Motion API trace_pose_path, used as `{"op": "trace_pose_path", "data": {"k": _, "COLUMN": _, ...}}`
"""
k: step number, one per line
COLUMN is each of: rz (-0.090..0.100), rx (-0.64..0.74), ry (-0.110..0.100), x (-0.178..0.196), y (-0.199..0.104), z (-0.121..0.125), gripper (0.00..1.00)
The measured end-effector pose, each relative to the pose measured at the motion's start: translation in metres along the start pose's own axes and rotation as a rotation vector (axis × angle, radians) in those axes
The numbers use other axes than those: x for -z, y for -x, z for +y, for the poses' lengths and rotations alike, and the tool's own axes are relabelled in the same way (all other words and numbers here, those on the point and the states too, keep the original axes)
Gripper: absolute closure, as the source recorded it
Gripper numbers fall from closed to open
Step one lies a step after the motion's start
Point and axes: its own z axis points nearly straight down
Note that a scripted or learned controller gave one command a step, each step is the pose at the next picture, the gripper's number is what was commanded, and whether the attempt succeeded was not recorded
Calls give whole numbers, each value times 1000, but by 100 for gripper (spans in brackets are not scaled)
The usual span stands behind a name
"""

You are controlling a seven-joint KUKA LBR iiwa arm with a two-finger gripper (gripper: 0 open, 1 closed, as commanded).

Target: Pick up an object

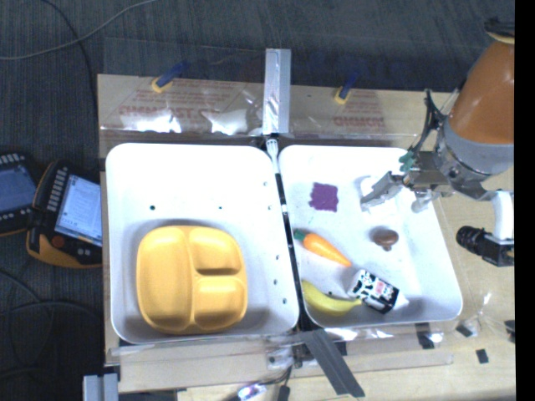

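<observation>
1. The gripper (399, 192) hangs over the right bin (443, 249), near its back wall; its two fingers look spread apart, one reaching toward the purple square and one toward the arm side; nothing sits between them, so it holds nothing.

2. I will use the brown lump (384, 238) as my marker; it is small and roundish, and it lies just in front of the gripper, so I think it is the easiest thing to grab next.

3. The purple square (324, 196) lies flat behind the brown lump and off to the side of the middle wall; it looks thin, so I think fingers could slip over it.

4. The carrot (324, 248) lies beside the brown lump, closer to the middle wall, tilted with its green end at the wall.

5. The banana (330, 300) lies in front of the brown lump, near the front wall; the black and white box (374, 291) lies touching the banana's end, so grabbing one could bump the other.

6. The yellow tray (192, 276) sits far from the brown lump, alone in the left bin (142, 174); it is wide, so I think the fingers could not fit around it.

7. Nothing is lifted yet; the picking is not done.
</observation>
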Motion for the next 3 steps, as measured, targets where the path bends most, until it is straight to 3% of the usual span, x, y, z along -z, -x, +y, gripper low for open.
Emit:
{"op": "trace_pose_path", "data": {"k": 1, "rz": 1, "rx": 153, "ry": -1, "x": -97, "y": -58, "z": 34, "gripper": 0}}
{"op": "trace_pose_path", "data": {"k": 2, "rz": 1, "rx": 194, "ry": -1, "x": -165, "y": -12, "z": -10, "gripper": 0}}
{"op": "trace_pose_path", "data": {"k": 3, "rz": -6, "rx": 357, "ry": 11, "x": -187, "y": -10, "z": 22, "gripper": 0}}
